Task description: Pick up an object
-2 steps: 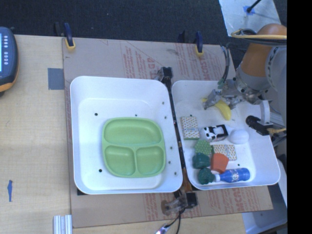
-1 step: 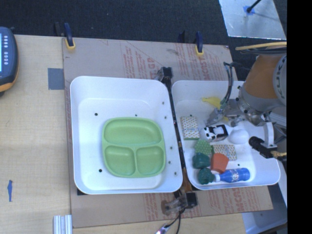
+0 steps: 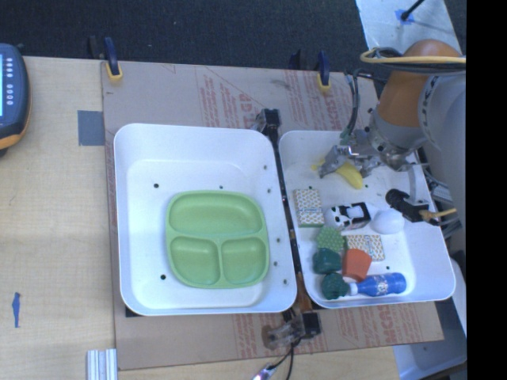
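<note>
Objects lie heaped in the right bin [image 3: 444, 279]: a yellow banana-shaped piece [image 3: 351, 177] at the far side, a black-and-white toy [image 3: 349, 214] in the middle, a white ball [image 3: 388, 222] to its right, two speckled square tiles [image 3: 309, 207], two dark green lumps [image 3: 325, 260], an orange-red block [image 3: 356, 264] and a blue and white bottle [image 3: 382, 284] lying on its side at the near edge. The pincer [image 3: 346, 159] hangs over the far part of that bin, just beside the yellow piece; whether its jaws are released or clenched cannot be told. The left bin [image 3: 135, 212] holds a pale green divided tray [image 3: 215, 238] with three compartments. Both bins sit on a brown board [image 3: 198, 89] clamped to the light wooden bench [image 3: 47, 228]. A dark floor lies beyond the far edge, and a blue and orange device [image 3: 11, 93] rests at far left.
</note>
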### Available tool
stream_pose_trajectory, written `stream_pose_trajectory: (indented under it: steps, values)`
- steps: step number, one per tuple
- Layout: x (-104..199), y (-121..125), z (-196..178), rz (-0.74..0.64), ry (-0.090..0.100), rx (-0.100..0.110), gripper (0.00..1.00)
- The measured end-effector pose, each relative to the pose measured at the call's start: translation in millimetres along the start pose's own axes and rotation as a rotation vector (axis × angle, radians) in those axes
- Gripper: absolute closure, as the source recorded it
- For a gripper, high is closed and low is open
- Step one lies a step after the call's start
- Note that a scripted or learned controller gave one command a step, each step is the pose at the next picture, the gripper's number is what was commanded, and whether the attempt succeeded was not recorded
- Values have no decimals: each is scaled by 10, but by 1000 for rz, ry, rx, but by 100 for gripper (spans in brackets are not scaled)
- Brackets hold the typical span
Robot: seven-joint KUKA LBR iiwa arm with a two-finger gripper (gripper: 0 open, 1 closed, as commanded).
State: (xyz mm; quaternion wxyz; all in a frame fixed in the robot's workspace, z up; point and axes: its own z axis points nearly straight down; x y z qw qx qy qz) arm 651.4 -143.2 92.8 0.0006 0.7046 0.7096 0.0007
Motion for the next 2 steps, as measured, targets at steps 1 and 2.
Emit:
stream_pose_trajectory:
  steps: [1,2]
  values:
    - [-21,-42,-88,-1,2,17,100]
    - [1019,-407,-1054,-7,3,-1,100]
